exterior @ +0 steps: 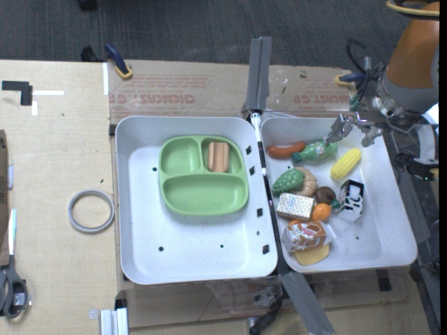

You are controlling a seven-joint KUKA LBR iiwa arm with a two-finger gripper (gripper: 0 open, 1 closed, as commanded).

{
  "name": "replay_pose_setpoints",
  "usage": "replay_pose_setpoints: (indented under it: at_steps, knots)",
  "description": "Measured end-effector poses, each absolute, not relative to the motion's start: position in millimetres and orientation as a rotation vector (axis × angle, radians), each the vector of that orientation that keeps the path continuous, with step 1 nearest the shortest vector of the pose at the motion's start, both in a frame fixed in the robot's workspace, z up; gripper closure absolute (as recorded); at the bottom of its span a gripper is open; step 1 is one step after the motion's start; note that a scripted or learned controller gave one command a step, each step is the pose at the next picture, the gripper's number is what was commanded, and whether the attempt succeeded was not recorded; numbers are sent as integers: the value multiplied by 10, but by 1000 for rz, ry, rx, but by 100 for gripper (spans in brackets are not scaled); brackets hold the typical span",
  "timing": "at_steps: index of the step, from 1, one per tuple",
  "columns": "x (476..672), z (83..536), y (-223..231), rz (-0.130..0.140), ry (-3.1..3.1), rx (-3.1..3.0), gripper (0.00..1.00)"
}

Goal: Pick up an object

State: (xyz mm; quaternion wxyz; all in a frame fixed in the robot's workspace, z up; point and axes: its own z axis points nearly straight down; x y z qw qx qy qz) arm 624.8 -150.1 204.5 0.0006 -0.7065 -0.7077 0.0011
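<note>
We see the tool [354,128] above the far side of the right bin [391,253], its fingers apart with nothing between them. Just left of the tool lies a green bottle [316,151] — beside it a red sausage [286,149], nearer us a corn cob [346,163]. Left of that bin — a green tray [202,187] holding a hot dog [218,156]
</note>
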Motion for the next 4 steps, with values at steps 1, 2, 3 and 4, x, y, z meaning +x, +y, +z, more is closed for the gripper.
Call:
replay_pose_setpoints:
  at_steps: [1,2,3,4]
  knots:
    - [5653,1438,-2068,4,-2148,-2291,0]
    - [5703,981,-1802,-8,-2453,-1984,0]
    - [5771,941,-1257,-4,-2357,-2083,0]
    - [5334,919,-1684,1,-2412,-2013,0]
